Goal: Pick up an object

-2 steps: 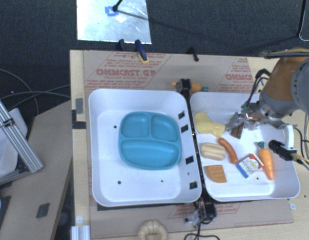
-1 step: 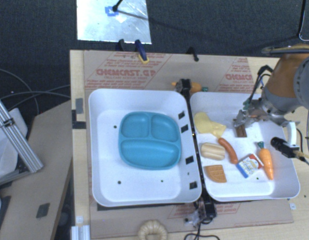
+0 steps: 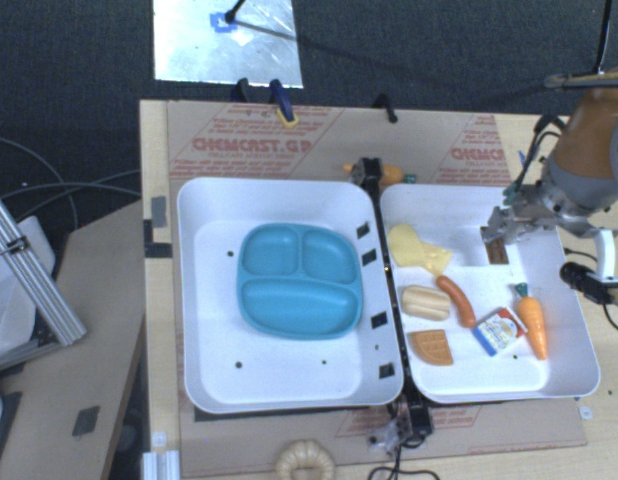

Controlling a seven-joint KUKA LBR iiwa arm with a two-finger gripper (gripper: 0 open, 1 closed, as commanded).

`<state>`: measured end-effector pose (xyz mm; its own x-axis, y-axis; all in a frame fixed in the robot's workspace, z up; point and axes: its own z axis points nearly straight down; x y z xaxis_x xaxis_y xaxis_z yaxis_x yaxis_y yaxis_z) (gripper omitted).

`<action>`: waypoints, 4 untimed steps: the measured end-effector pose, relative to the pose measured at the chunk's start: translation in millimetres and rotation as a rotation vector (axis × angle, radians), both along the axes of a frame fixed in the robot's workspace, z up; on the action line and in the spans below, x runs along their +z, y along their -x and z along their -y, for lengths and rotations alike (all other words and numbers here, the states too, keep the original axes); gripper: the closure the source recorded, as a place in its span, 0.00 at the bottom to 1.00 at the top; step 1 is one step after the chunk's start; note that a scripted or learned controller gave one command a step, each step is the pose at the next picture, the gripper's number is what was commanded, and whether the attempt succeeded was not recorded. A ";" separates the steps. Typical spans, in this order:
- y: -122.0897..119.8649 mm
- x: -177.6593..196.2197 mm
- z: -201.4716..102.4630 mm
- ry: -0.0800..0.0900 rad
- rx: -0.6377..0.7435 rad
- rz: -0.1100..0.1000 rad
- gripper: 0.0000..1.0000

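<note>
My gripper (image 3: 501, 234) hangs over the back right part of the right bin (image 3: 574, 373), reaching in from the right. A small brown piece (image 3: 497, 254) shows just below its tip; I cannot tell whether it is held. Several toy foods lie in this bin: a pale yellow wedge (image 3: 417, 249), a bread roll (image 3: 425, 301), a red sausage (image 3: 456, 300), a brown toast slice (image 3: 431, 346), a small blue, red and white carton (image 3: 497, 330) and an orange carrot (image 3: 533, 325). All lie left of or in front of the gripper.
The left bin (image 3: 204, 368) holds a blue divided plate (image 3: 297, 279). A black divider with clips (image 3: 381, 268) runs between the bins. A small orange thing (image 3: 390, 175) sits behind the bins on the cardboard base.
</note>
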<state>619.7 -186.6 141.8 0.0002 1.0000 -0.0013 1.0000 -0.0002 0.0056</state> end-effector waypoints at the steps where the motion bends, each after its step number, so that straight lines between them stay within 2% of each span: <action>1: -5.8 51.4 -9.2 0.000 0.006 0.001 1.00; 2: -6.9 84.5 -9.3 -0.001 0.006 -0.001 1.00; 4: 13.2 98.0 -106.9 -0.001 0.007 -0.004 1.00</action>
